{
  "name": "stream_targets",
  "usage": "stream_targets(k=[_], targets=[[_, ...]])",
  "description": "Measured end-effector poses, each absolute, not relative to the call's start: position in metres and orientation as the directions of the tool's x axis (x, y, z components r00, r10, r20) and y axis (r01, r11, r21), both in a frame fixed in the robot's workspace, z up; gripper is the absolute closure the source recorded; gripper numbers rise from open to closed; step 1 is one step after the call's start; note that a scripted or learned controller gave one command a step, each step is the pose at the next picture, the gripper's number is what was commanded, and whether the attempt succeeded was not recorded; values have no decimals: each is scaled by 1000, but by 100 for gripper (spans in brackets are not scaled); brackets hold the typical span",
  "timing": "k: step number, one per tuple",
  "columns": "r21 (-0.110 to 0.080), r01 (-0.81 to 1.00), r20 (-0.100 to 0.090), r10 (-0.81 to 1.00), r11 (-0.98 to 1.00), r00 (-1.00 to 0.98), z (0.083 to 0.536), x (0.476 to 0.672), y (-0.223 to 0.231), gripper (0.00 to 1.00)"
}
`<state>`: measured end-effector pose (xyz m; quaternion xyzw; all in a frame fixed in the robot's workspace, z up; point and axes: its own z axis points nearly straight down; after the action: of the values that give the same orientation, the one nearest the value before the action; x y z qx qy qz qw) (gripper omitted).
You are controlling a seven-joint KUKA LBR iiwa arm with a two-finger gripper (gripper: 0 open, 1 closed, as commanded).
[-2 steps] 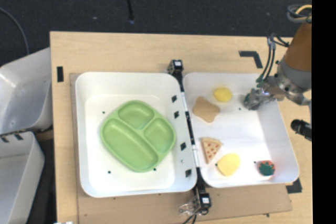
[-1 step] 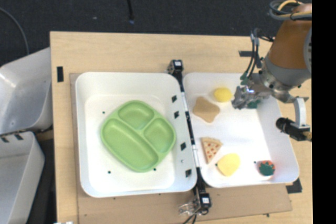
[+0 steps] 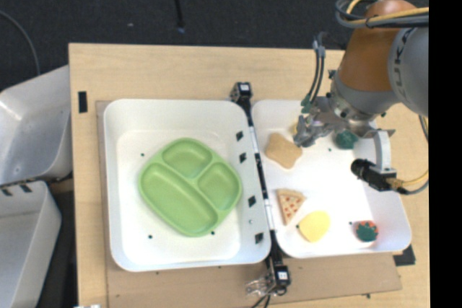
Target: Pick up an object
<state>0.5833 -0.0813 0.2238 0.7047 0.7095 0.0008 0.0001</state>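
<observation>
Tan toast (image 3: 282,151) lies in the right bin (image 3: 393,223), near its upper-left corner. The claw (image 3: 306,130) hangs just above-right of the toast, close to its edge; whether it is apart or together cannot be told. Below the toast lie a pizza slice (image 3: 290,205) and a yellow piece (image 3: 314,226). Left of the toast, the other bin (image 3: 119,242) holds a green tray (image 3: 189,186).

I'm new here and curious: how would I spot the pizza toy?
Find the right bin. Near its left wall, toward the front, lies the pizza slice, just left of a yellow piece. It alone is triangular with red dots.
</observation>
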Motion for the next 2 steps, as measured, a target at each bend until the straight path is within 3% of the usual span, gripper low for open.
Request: stream_targets(k=[1,2], targets=[[0,1000,1,1000,7,-7,225,586,-27,100],[-1,1000,2,1000,7,-7,220,576,27,100]])
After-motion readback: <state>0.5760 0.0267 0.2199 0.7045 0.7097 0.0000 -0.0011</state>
